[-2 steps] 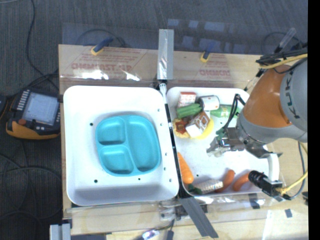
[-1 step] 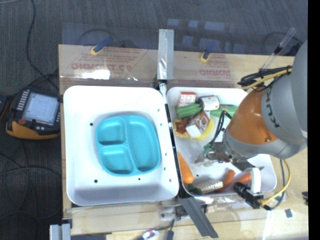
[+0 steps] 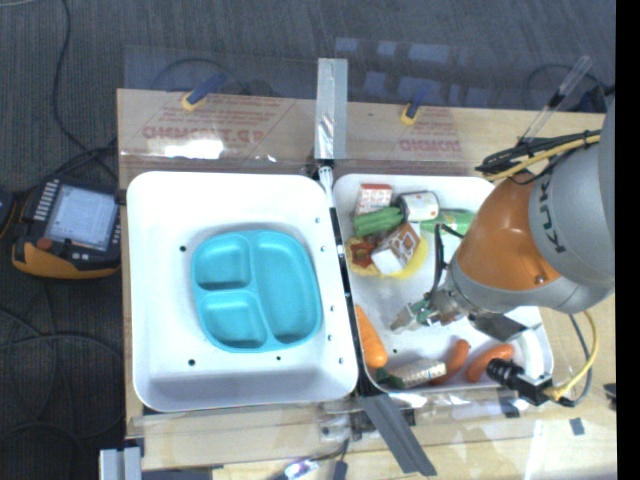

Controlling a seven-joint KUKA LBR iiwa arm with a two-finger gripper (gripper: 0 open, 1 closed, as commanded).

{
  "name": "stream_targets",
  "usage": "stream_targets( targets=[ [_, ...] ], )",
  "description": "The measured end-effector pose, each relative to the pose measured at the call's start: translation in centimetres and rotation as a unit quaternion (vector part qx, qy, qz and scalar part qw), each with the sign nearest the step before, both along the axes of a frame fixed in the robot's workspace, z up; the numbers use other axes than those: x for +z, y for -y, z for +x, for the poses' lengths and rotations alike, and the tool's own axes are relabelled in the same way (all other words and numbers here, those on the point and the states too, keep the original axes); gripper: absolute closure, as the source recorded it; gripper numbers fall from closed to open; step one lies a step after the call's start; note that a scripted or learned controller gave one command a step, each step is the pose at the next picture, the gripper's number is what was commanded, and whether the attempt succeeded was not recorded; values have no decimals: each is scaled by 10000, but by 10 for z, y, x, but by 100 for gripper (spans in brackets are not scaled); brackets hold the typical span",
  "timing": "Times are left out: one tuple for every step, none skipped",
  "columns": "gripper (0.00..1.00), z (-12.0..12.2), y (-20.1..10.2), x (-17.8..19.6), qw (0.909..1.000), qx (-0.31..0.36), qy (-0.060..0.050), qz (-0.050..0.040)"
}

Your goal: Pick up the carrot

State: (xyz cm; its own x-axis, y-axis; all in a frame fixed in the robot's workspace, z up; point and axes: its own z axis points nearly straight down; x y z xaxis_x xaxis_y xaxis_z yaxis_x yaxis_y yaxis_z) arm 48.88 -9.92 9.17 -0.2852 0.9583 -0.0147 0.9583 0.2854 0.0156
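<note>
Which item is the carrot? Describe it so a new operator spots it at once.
Look in the right bin, along its left wall next to the divider. The carrot lies there near the lower corner: plain orange and tapered, unlike the reddish sausage-like piece further right.

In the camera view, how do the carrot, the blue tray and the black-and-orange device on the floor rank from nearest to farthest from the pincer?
From the pincer:
1. Carrot, in the right bin, just left of and below the pincer.
2. Blue tray, in the left bin.
3. Black-and-orange device, on the floor beyond the left bin.
</note>
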Motion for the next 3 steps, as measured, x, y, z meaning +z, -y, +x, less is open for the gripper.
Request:
stream_targets(
  targets=[
    [100,2,4,0,9955,951,8,-8],
    [100,2,4,1,9848,1734,8,-36],
    [100,-5,23,87,9924,1224,-106,24]
  ],
)
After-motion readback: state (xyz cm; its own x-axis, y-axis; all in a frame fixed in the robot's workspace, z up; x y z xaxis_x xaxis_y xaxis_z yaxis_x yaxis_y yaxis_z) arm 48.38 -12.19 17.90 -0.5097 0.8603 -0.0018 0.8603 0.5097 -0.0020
